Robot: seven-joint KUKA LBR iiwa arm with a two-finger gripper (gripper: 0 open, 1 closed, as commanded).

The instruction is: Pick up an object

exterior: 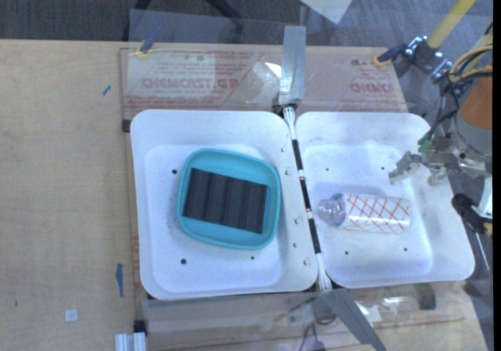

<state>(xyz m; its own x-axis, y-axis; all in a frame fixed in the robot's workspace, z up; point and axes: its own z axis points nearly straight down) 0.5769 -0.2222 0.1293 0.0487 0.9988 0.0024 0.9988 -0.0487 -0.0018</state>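
a clear tube with an orange criss-cross pattern (368,212) lies on its side in the right bin (446,259), its cap end toward the divider between the two bins. the gripper (419,165) hovers above and to the right of the tube, apart from it, fingers spread and clamped on nothing. a teal tray (228,198) sits in the left bin (153,185).
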